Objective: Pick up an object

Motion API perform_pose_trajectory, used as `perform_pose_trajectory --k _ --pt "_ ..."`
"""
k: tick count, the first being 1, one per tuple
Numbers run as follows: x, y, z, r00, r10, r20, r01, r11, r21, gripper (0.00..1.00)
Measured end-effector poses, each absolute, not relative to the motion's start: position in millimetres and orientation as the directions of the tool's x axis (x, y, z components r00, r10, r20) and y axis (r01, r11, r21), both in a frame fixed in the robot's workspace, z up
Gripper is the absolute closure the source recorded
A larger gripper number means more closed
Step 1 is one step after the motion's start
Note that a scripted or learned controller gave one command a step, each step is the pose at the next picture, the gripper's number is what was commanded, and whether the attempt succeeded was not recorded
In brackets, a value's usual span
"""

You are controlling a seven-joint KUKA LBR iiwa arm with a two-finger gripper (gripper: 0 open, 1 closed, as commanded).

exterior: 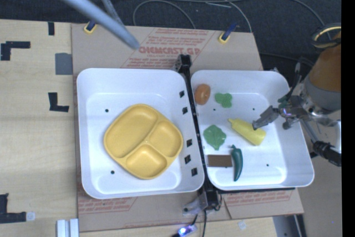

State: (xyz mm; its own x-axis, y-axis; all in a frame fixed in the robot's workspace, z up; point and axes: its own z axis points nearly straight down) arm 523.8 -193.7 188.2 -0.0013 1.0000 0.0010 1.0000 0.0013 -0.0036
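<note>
Hand (pixel 265 119) beside yellow corn (pixel 247 132) — right bin (pixel 277 175)

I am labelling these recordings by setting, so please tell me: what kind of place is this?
Probably a robotics lab bench for grasping trials: two white bins on cardboard, toy food such as a yellow corn cob, and loose cables.

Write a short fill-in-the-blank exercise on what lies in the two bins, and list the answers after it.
1. The yellow divided plate lies in the ____ bin.
2. The green pepper lies just right of the ____ block.
3. The gripper is right beside the ____ corn cob in the right bin.
4. The orange ball sits in that bin's top ____ corner.

Answers: left; brown; yellow; left
</note>
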Motion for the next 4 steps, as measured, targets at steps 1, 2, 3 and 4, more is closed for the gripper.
perform_pose_trajectory --k 1,2,3,4 --pt "529.7 -192 126 -0.002 1.0 0.002 1.0 0.002 -0.008 0.0" --pt "529.4 -192 82 -0.001 1.0 -0.002 1.0 0.001 -0.003 0.0" --pt "530.9 -193 95 -0.002 1.0 -0.003 1.0 0.002 0.001 1.0" --pt "531.9 -189 157 -0.002 1.0 -0.001 1.0 0.002 0.003 1.0"
